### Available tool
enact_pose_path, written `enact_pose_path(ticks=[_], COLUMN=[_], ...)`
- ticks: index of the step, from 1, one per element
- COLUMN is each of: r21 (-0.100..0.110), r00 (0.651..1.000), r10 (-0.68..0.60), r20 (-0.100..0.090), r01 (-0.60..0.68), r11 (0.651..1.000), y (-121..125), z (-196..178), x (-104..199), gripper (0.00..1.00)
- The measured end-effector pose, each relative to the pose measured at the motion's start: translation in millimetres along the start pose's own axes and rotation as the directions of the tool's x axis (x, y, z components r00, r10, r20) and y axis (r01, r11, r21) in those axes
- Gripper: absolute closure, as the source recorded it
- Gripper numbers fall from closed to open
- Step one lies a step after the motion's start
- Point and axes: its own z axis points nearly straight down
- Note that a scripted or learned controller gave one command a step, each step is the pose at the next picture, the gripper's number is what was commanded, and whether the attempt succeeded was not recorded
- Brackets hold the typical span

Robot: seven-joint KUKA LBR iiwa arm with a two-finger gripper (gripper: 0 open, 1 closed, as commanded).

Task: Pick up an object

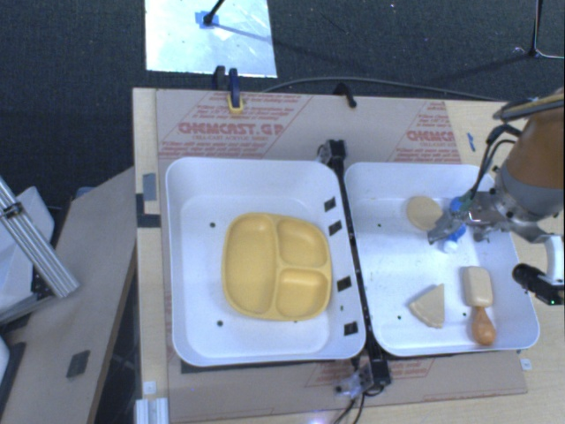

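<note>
So the pickable stuff is split across both bins. The left bin (pixel 190 237) has a yellow divided plate (pixel 276 266) lying flat right in the middle, three compartments facing up. The right bin (pixel 388 325) has a round tan cookie-looking piece (pixel 423 211) near the far edge, a pale wedge slice (pixel 429 306) near the front edge, and just beside that a cream bar on an orange-brown stub (pixel 479 301), lying lengthwise toward the front right corner.
</note>
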Motion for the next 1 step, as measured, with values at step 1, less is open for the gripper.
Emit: enact_pose_path(ticks=[1], r21=[0.002], r00=[1.000], r10=[0.000], r20=[0.000], r01=[0.000], r11=[1.000], y=[-2.1], z=[61.9], x=[-3.5], gripper=[0.00])
